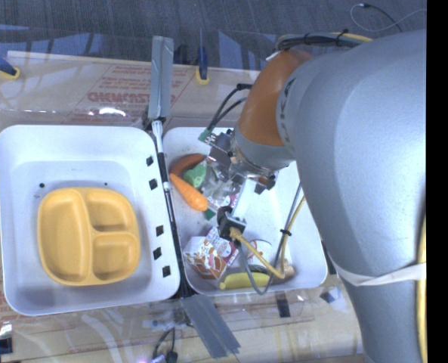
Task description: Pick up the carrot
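Note:
An orange carrot (188, 191) lies slantwise in the right bin (308, 257), near its left wall, tip pointing down-right. My gripper (222, 190) hangs just right of the carrot's lower end, low over the bin. Its metal fingers are tangled visually with a green item (196, 176) and the wrist body. A second orange-brown piece (183, 162) rests just above the carrot.
The left bin (20, 157) holds a yellow divided plate (88, 234). In the right bin's front lie a printed snack packet (208, 258), a yellow banana-like item (244, 280) and a small cup. A grey bar (160, 82) stands between the bins at the back. The arm covers the right bin's right side.

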You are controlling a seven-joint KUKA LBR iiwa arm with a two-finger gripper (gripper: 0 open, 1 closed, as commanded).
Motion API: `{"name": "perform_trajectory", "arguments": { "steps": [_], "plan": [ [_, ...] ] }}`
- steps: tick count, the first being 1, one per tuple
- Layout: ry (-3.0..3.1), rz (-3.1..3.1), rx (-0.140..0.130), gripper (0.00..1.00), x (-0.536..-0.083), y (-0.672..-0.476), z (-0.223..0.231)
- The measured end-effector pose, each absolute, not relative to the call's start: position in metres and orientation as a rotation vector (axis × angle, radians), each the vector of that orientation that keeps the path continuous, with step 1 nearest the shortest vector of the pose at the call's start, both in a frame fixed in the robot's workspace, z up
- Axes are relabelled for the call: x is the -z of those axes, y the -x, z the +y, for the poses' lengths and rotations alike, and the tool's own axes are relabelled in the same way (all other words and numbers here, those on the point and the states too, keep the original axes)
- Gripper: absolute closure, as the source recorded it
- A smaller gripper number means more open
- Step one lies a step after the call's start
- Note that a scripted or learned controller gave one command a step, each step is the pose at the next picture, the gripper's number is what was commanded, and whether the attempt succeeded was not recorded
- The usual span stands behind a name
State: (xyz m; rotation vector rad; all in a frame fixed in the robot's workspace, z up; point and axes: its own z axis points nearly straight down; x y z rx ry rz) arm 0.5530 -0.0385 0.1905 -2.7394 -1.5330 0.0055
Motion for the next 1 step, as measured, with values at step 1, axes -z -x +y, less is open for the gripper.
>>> {"name": "perform_trajectory", "arguments": {
  "steps": [1],
  "plan": [
    [2.738,-1.533,-0.006,0.0,-0.1904,-0.553,-0.0381]
  ]
}}
